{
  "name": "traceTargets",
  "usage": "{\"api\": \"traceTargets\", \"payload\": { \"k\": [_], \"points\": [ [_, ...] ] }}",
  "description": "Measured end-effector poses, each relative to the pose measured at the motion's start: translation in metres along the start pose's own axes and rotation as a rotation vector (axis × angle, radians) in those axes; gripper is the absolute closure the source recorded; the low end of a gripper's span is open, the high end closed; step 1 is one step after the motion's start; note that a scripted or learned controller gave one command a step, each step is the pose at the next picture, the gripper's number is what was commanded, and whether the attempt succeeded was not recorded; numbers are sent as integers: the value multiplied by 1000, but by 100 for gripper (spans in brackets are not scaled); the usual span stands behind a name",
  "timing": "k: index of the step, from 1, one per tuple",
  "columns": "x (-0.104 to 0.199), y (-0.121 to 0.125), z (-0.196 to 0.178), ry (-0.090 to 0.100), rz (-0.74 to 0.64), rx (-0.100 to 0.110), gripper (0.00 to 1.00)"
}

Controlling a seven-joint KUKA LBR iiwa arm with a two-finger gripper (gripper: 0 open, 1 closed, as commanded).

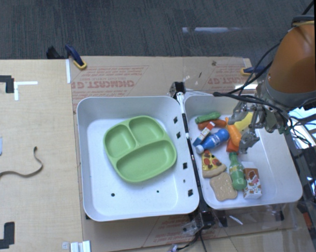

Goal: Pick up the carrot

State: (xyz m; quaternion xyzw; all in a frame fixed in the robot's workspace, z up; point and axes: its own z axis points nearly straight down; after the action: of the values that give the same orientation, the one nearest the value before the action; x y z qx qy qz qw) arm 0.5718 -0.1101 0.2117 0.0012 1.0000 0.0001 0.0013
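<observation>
Worktop [34,127] of pale wood carries two shallow white bins side by side, with printed cardboard under them and dark carpet beyond its far edge. You have the left bin [92,161] holding a green divided plate [140,148], and the right bin [276,188] crowded with toy food. The arm [298,56] comes in over the right bin's far right corner, and the gripper [247,129] hangs low over the clutter; you cannot tell from this angle how it stands.

The carrot [235,135] lies near the middle of the right bin, just beside the gripper, an orange piece touching the blue bottle [213,139] on its left. Around it you see a green pepper-like piece [208,117], a pizza slice [212,163], a bread slice [223,187], a green bottle [237,176] and a small carton [252,182].

Expect the carrot to be a light, stiff plastic toy, smooth and likely to slip or roll. Take it across its thicker middle, clear of the blue bottle. The bin floor is slick, so a glancing touch could push it away.
</observation>
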Motion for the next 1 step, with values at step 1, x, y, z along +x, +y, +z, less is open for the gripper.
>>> {"api": "traceTargets", "payload": {
  "k": [1],
  "points": [
    [-40, -53, 110, -17, 48, 4, 0]
  ]
}}
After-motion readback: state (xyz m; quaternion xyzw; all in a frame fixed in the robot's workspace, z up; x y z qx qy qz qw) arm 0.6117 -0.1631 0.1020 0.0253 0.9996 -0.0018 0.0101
